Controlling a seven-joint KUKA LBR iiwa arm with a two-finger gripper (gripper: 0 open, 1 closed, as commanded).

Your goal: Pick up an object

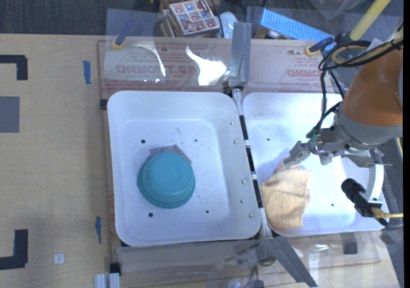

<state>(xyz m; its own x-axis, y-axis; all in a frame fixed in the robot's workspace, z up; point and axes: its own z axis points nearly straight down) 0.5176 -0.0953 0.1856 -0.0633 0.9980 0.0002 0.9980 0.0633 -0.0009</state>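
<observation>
A teal bowl (166, 180) sits upside down in the left bin (128, 114), with a small grey piece (165, 151) poking out at its far edge. A tan cloth (287, 194) lies crumpled in the near-left corner of the right bin (282, 114). My gripper (301, 152) hangs low over the right bin, its tip just above the cloth's far edge. The grey wrist and the orange band (378, 91) rise behind it to the right. I see nothing held in the gripper.
A metal divider (246, 146) runs between the two bins. Black cables (330, 69) loop off the arm over the right bin's far edge. Boxes and clutter (192, 11) lie on the floor beyond the bench. Bare wooden benchtop (51, 152) spreads to the left.
</observation>
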